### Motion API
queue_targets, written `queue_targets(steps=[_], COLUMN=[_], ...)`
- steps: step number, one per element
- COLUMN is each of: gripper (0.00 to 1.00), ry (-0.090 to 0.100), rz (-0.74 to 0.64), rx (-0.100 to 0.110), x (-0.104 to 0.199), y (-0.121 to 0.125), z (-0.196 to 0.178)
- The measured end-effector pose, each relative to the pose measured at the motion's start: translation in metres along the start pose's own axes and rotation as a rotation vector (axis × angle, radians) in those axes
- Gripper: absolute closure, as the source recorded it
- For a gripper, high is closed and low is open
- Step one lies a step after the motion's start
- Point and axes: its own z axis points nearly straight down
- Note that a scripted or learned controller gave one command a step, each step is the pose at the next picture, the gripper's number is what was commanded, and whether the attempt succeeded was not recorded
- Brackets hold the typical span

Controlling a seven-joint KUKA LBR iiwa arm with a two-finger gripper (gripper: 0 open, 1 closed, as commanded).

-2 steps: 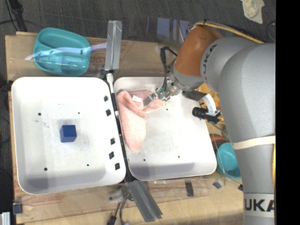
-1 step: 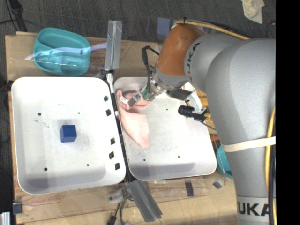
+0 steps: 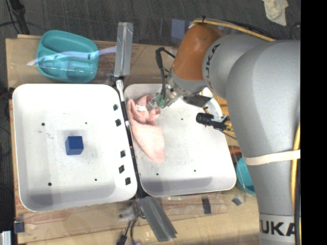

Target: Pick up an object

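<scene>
**Desk:** What does the overhead camera record at the bench?

**Reporter:** A grey KUKA arm (image 3: 265, 111) reaches in from the right and bends down over the right bin (image 3: 204, 180). Its orange band (image 3: 196, 52) sits just above the wrist, over the bin's far rim, and the wrist tilts toward the bin's far left corner.

**Desk:** And the tool?

**Reporter:** The gripper (image 3: 159, 102) is low in that corner, right at the upper end of a pink cloth (image 3: 148, 134). Its tips meet the bunched top of the fabric, but the wrist and the folds hide them; whether they are spread, pressed together or pinching cloth cannot be told from this angle.

**Desk:** Where exactly does the cloth lie?

**Reporter:** Inside the right bin, along its left wall. It runs from the crumpled end under the gripper down toward the middle of the floor, widening into a flat flap. It rests on the bin floor.

**Desk:** Anything else in frame?

**Reporter:** A small blue cube (image 3: 74, 145) sits alone on the floor of the left bin (image 3: 30, 188), well apart from the arm. A black fitting (image 3: 207, 119) juts from the arm over the right bin. Beyond the bins, at the far left of the bench, lies a teal plastic container (image 3: 66, 55). A pale rag (image 3: 274, 6) lies on the dark floor at top right.
</scene>
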Motion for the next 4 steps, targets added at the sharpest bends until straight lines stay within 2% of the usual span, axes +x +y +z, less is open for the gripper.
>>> queue_targets(steps=[1, 2, 4], gripper=[0.00, 0.00, 0.00], ry=[-0.002, 0.002, 0.000], rz=[0.001, 0.091, 0.035], rx=[0.000, 0.000, 0.000], x=[-0.0008, 0.0006, 0.0022], y=[-0.0004, -0.0005, 0.0013], z=[-0.0004, 0.0095, 0.0090])
